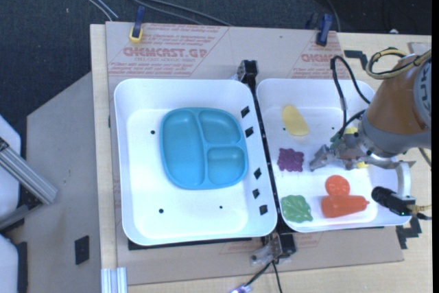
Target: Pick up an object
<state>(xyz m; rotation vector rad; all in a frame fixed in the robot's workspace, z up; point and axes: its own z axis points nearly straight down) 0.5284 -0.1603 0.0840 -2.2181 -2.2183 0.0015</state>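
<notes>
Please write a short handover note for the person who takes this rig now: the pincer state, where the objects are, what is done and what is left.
Pincer: low over the right bin, between the purple piece and the round red piece. Nothing is seen between its fingers; open or shut cannot be told.
Right bin: yellow piece towards the back, purple piece in the middle, green piece at the front, round red piece and orange-red piece at the front right.
Left bin: blue divided tray.
Done: no object is lifted.
Left: grasp one piece and raise it.
</notes>
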